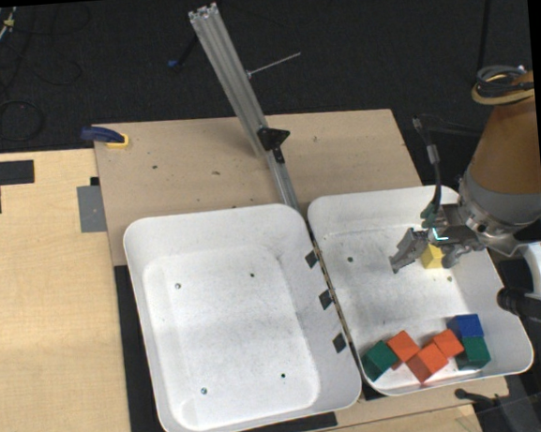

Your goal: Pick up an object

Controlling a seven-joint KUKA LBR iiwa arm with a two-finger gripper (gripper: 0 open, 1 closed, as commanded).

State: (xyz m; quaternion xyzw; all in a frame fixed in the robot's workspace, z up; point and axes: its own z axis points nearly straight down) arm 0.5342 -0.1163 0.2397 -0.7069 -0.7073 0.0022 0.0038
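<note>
My gripper (pixel 431 251) hangs over the upper right part of the right bin (pixel 365 225). It is open, with its grey fingers (pixel 405 251) spread wide. A small yellow block (pixel 432 258) lies between them, just under the palm. Whether the fingers touch the block I cannot tell. Other blocks are clustered at the bin's front edge: a green one (pixel 380 358), two orange ones (pixel 403 345) (pixel 435 354), a blue one (pixel 467 326) and a dark green one (pixel 474 352).
The left bin (pixel 228 322) stands beside the right one, with black clips (pixel 323 299) along the shared rim. A slanted metal rail (pixel 239 91) rises behind the bins. The arm's orange band (pixel 511 147) is at the right edge.
</note>
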